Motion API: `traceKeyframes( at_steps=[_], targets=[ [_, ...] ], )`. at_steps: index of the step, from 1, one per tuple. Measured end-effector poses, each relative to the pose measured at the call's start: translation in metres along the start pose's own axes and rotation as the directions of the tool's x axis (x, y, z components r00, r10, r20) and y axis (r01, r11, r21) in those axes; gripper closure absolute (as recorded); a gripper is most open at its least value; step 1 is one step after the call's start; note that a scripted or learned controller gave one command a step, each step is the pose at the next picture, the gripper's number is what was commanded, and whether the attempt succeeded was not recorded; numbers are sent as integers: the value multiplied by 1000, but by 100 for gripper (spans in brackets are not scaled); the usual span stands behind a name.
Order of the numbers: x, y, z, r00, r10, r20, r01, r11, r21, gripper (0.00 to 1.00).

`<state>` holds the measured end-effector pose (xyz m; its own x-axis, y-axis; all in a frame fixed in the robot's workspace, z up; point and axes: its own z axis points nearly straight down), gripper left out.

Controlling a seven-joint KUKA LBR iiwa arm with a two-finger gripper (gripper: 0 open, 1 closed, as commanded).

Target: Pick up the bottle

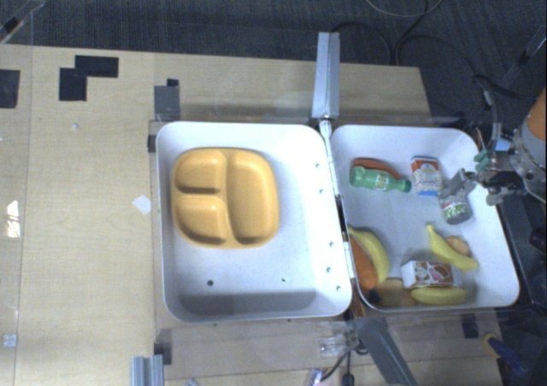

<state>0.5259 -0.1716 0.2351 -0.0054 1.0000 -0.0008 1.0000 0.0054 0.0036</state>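
Jaws at the right bin's far edge, grip unclear.
We could not tell how wide the jaws stood; the green bottle lay well left of them, open floor between.

A green bottle with a red cap lies on its side in the right-hand bin, near the far wall. Its cap end points right, toward a small carton.

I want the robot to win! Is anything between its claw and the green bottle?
Yes. A small carton lies between the gripper at the right bin's right side and the green bottle further left. Reaching from above could avoid it.
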Motion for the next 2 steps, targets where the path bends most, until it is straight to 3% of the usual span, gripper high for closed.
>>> traceKeyframes(
  at_steps=[1,2],
  targets=[
    [-2,49,90,904,427,0,-427,904,2,0],
    [-12,88,134,901,433,0,-433,901,-3,0]
  ],
)
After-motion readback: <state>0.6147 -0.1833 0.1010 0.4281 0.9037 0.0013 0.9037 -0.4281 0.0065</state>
